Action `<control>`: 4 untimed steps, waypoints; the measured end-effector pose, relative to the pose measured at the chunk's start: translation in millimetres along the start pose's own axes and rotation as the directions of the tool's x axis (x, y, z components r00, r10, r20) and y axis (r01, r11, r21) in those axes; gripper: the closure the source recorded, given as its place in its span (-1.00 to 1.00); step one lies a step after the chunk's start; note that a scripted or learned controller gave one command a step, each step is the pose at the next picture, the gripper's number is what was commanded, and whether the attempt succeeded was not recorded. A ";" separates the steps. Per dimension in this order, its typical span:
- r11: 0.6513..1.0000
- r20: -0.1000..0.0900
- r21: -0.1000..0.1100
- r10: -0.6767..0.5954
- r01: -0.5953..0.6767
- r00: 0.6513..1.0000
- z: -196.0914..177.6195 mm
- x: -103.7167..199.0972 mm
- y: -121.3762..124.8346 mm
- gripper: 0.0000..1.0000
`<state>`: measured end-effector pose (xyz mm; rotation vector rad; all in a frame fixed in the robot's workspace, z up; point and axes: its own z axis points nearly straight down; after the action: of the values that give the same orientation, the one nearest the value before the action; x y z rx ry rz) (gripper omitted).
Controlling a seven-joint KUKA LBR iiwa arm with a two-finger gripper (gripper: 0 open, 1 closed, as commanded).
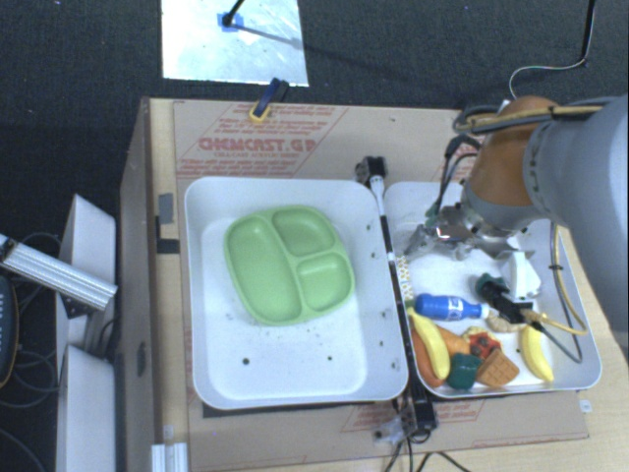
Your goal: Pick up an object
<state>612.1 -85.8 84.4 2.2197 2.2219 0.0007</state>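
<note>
1. My grey arm (580, 165) sits nearest the lens. It reaches in from the right, with its orange band (503, 160) just above the wrist.
2. My hand (447, 236) hangs low over the far part of the right bin (588, 374), above bare white floor. From this angle I cannot tell whether it is apart or together, and I see nothing held in it.
3. The closest thing to my hand is a blue bottle (447, 308), lying on its side a little toward the front of the same bin.
4. Past the bottle, toys crowd the bin's front edge: an orange-and-yellow fruit (429, 347), a green piece (464, 369), a waffle-like square (499, 367) and a banana (536, 352).
5. Further out, the left bin (201, 264) holds a green divided plate (290, 264). Both bins rest on the bench (256, 141).
6. I judge the task barely begun. Nothing is lifted, so I have yet to settle on an object, close on it and raise it. The bottle looks the easiest choice.
</note>
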 end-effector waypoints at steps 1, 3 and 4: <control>1.000 0.000 0.001 0.000 0.000 1.000 0.1 -11.4 -31.8 -1.00; 1.000 0.000 0.002 0.000 0.000 1.000 0.4 -9.4 -75.2 -1.00; 1.000 0.000 -0.002 -0.001 0.001 1.000 -10.4 -9.1 -74.0 1.00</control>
<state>538.1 -95.0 94.7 2.2180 2.2215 0.0034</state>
